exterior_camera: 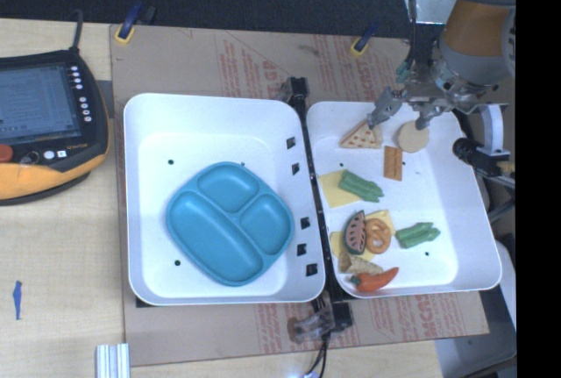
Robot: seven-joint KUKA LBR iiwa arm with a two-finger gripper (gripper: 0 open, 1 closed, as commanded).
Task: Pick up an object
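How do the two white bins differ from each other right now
The left bin holds a single blue divided tray, while the right bin holds many small toy food pieces scattered across it. The gripper hangs over the far end of the right bin, by the triangular wedge; the left bin has the arm nowhere near it. Both are shallow, white, and sit side by side on the bench.

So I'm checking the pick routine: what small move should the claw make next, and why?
Probably lower straight down. The claw hovers open at the far end of the right bin, fingers on either side of a gap between the triangular cracker and the round biscuit, with nothing held.
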